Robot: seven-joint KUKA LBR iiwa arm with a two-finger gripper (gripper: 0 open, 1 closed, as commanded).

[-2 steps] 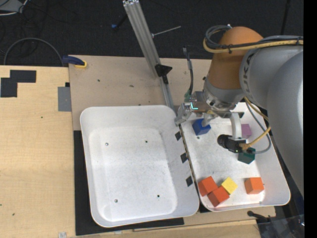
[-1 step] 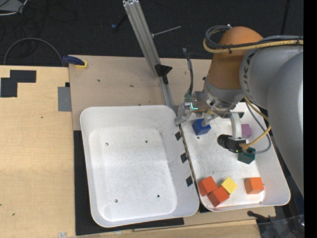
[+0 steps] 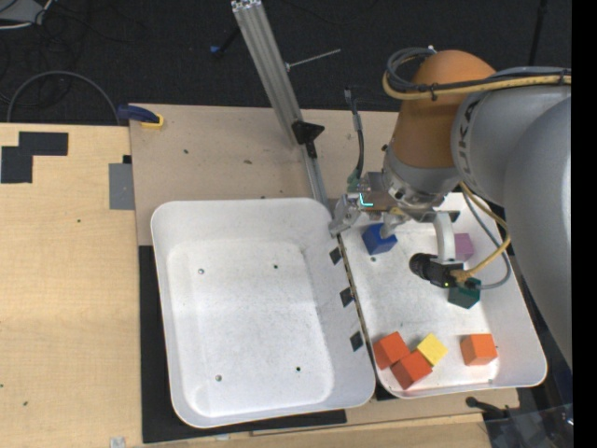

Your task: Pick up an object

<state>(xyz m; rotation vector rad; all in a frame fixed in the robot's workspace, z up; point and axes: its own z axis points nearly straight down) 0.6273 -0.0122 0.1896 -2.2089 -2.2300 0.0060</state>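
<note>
**Arm over right bin, blue block at the jaws**

The grey arm with the orange band above its wrist reached in from the right, its two-finger gripper point(image 3: 382, 224) low over the far end of the right shallow white plastic bin point(image 3: 522, 367). One small blue cube-shaped block point(image 3: 378, 241) lay directly beneath the gripper, at its tips. Whether the block sat between the fingers or merely under them could not be told, nor how wide the jaws stood; the wrist hid them.

Count of objects in the right bin, placed from the jaws:
- one pale purple block point(image 3: 463, 245), to the right of the jaws, near
- one dark green block point(image 3: 464, 294), right of and nearer the camera than the jaws, beside a black fitting on the gripper's cable
- two orange-red blocks point(image 3: 391, 348), well apart from the jaws toward the near edge, touching each other
- one yellow block point(image 3: 432, 349), just beside that pair, on their right
- one orange cube point(image 3: 478, 348), further right along the same near edge, apart from the yellow one

Seven blocks in all, every one in the right bin.

The left shallow white plastic bin point(image 3: 187, 241) lay to the left of the jaws, touching the right bin along its side. One slanted aluminium rail point(image 3: 270, 73) rose from the bench beyond the jaws.
</note>
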